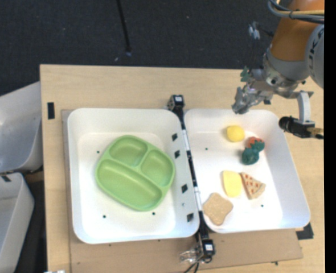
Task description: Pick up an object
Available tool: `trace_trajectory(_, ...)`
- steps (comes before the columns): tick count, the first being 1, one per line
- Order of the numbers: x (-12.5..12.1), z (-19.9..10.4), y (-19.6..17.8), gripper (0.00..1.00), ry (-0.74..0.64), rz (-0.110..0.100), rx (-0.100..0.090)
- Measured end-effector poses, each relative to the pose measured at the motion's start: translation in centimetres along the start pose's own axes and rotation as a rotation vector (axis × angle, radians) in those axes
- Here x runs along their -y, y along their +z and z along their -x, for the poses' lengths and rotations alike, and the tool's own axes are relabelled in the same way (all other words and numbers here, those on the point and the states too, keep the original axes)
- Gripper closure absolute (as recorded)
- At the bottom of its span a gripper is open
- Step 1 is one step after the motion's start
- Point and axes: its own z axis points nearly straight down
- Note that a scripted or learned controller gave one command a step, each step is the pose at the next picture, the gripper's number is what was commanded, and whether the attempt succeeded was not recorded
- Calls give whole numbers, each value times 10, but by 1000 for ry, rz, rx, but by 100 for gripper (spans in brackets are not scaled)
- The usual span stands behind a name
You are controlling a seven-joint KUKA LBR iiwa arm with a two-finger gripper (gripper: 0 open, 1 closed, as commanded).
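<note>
Arm poised over the far rim of the right bin, five toy foods lying below it.

The gripper (243,106) hangs at the far edge of the right bin (290,178), its fingers too small and blurred to tell whether they are apart or together; nothing shows between them. Just near of it lies a round yellow piece (234,133), with a teal and red piece (252,150) beside it to the right. Nearer still sit a pale yellow slab (232,183), a pizza slice (252,185) touching its right side, and a tan bread slice (217,207) close to the bin's near left corner. The bin's right half is bare white floor. The left bin (80,212) holds a green divided plate (135,172), with open floor around it.
</note>
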Motion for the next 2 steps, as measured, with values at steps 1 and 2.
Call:
trace_trajectory(1,13,-54,7,100,0,0,0)
trace_trajectory(2,12,-109,-3,100,-2,3,-2)
